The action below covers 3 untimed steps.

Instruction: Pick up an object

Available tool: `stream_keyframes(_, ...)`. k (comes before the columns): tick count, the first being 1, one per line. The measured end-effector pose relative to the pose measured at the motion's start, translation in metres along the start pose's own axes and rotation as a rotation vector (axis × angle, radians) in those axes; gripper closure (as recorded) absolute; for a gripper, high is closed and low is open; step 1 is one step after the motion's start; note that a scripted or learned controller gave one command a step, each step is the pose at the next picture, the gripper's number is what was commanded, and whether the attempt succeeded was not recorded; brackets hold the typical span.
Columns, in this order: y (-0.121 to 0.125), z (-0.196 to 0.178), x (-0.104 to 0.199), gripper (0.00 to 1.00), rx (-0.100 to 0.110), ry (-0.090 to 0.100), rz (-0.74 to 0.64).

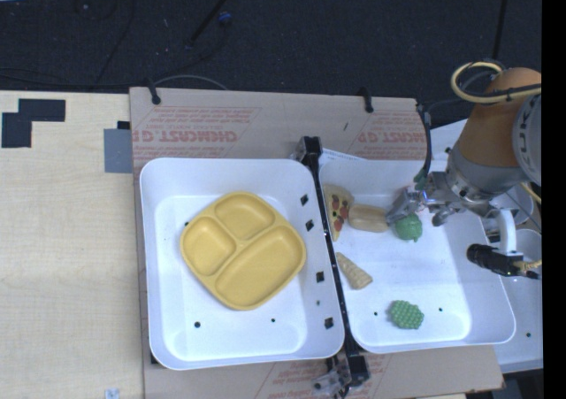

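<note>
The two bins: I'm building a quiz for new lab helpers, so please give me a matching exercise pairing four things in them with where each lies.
Things:
1. yellow divided plate
2. bumpy green piece
3. green ball
4. tan wedge

Places:
A. right bin, near front edge
B. at the gripper
C. left bin
D. right bin, close to the divider

Pairs: 1-C, 2-A, 3-B, 4-D

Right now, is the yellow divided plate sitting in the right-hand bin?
No, the yellow plate lies in the left bin, while the right bin holds the small food items.
</note>
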<state>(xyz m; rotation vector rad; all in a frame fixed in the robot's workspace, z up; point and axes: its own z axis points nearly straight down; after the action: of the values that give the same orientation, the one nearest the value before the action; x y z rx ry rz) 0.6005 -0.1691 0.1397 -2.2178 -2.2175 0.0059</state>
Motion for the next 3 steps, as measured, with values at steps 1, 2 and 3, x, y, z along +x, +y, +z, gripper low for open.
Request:
stream_keyframes(1,0.003,0.047,0.001,0.00,-0.009,0.002,0.000)
stream_keyframes(2,0.000,0.040,0.000,1.00,-0.003,0.000,0.002)
stream_keyframes(3,0.004,-0.022,-0.005,1.00,-0.009,-0.002,0.000)
